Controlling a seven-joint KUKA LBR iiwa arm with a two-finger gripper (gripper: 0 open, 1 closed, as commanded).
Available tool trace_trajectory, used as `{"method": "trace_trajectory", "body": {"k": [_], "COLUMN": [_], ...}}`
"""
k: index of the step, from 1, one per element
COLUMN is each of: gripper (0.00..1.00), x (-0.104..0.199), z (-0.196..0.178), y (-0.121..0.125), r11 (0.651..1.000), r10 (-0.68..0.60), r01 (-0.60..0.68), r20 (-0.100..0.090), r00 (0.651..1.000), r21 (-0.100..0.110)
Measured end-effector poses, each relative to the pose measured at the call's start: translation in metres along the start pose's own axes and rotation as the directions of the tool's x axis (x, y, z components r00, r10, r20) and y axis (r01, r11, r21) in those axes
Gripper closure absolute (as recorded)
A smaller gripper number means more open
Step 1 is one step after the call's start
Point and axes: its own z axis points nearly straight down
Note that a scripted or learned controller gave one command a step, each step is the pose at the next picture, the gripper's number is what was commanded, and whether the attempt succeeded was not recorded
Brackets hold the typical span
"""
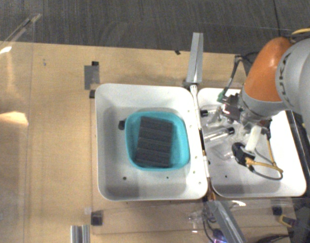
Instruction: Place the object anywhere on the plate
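Dark ribbed rectangular block (155, 140) lies flat inside turquoise square plastic plate (181, 147), plate centred in left white shallow bin (106, 151); placement looks done. Pincer (221, 125) of grey arm (276, 85) hangs over right white bin (291, 181), away from plate; pincer state: cannot tell. Black cable (256, 166) trails below.

Two shallow white bins side by side on a light wooden bench (48, 151). Left bin (106, 176): square, rounded corners, walls touching the right bin (291, 171) along a shared middle edge. Grey metal post (195, 59) stands at the far end of that edge. Small dark bracket (92, 75) on the bench just beyond the left bin's far-left corner. Dark grey carpet (119, 9) beyond the bench's far side.
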Motion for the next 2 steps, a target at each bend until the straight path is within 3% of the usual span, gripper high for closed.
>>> {"method": "trace_trajectory", "body": {"k": [1,2], "gripper": [0.00,0.00], "x": [-0.082,-0.130], "z": [-0.055,-0.240], "y": [-0.011,-0.020], "r11": [0.999,0.994], "r10": [-0.035,-0.110], "r01": [0.035,0.110], "r20": [0.001,0.003], "r00": [0.999,0.994], "r21": [-0.002,-0.009]}}
